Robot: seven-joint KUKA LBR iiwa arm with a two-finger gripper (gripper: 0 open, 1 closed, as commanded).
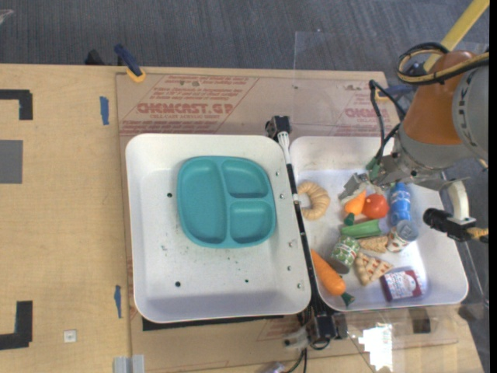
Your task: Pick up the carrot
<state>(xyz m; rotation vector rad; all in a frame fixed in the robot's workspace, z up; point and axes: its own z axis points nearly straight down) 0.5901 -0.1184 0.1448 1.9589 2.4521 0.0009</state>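
Carrot (328, 273) lies slanted at the right bin's (449, 292) lower-left corner, against the divider, untouched. Gripper (362, 180) hovers well above-right of it, near the tomato (376, 205); grip state can't be made out.

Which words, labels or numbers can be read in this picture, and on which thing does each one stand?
"CHEMCAST GP": red print on the brown sheet behind the left bin.
The same red print repeats on the sheet behind the right bin, partly hidden by cables; not fully readable.
Smaller red lines above each print: too small to read.
Labels on the blue bottle, green can and red packet: blurred, unreadable.
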